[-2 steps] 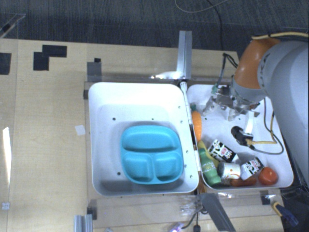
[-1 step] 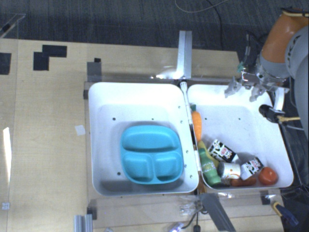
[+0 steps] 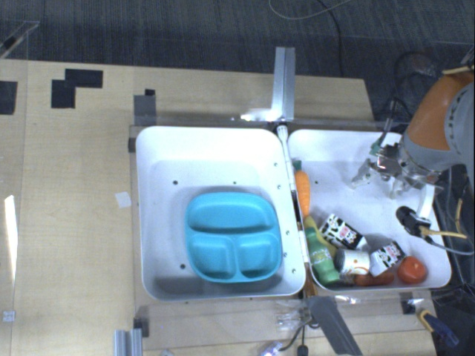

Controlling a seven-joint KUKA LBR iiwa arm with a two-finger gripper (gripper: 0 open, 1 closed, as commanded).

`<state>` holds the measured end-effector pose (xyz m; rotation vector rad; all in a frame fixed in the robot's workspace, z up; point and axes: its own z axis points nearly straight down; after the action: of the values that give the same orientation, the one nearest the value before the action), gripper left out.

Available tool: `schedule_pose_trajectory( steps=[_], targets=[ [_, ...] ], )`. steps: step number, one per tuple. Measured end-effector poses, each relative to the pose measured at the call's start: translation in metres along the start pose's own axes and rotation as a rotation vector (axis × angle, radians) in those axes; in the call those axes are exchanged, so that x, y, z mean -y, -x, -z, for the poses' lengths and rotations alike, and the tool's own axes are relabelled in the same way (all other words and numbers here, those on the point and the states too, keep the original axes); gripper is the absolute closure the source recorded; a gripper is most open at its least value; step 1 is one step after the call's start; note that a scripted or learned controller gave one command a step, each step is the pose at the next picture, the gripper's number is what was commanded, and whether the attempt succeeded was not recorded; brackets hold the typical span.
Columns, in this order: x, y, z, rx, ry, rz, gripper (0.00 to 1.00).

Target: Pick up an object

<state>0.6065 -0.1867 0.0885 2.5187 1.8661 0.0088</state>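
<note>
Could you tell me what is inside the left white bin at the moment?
The left white bin holds a blue divided tray lying flat on its floor. Whatever might lie beneath the tray is covered and cannot be seen.

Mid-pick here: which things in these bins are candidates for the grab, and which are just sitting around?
Job:
end effector
carrot
green bottle
two cow-print cartons
tomato
right bin

Lying about:
blue divided tray
left bin
cable

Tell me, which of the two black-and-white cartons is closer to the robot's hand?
The upper carton, lying beside the green bottle. The other carton lies lower, next to the tomato, farther from the hand.
</note>
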Motion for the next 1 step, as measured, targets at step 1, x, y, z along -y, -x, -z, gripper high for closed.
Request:
schedule_pose_trajectory(
  steps=[1],
  targets=[
    [-0.0633,-0.0136,-0.0001,0.001,-0.004,0.026,0.0]
  ],
)
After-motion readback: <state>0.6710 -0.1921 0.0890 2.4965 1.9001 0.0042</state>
